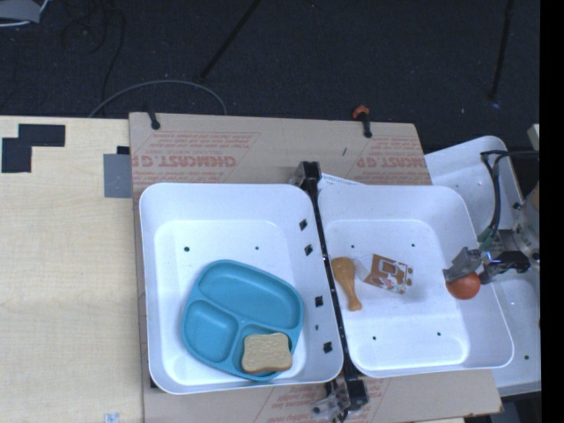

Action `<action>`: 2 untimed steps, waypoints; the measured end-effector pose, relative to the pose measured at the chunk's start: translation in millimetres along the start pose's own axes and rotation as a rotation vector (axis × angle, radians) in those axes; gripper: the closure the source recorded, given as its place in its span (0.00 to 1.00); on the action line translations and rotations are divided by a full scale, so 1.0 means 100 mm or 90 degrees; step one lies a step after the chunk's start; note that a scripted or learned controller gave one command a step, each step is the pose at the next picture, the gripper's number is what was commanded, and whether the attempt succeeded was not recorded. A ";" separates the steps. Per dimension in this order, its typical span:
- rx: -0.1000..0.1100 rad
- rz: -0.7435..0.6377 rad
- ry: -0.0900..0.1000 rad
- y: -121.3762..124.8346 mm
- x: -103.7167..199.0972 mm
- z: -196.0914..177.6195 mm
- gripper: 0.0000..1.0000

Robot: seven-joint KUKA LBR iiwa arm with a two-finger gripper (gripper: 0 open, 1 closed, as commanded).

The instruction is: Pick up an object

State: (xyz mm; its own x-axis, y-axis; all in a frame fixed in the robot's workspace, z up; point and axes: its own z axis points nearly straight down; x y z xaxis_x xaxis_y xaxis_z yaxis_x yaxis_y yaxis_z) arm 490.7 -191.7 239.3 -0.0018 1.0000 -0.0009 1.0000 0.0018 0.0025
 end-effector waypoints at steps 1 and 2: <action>0.000 0.000 0.000 0.01 -0.01 -0.49 1.00; 0.004 -0.002 0.002 0.20 0.48 -0.34 1.00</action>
State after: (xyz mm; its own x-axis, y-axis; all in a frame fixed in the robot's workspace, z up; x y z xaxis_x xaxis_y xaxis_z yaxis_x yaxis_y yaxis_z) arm 511.0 -143.5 273.0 -0.0045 1.0000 0.0028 1.0000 0.0045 -0.0039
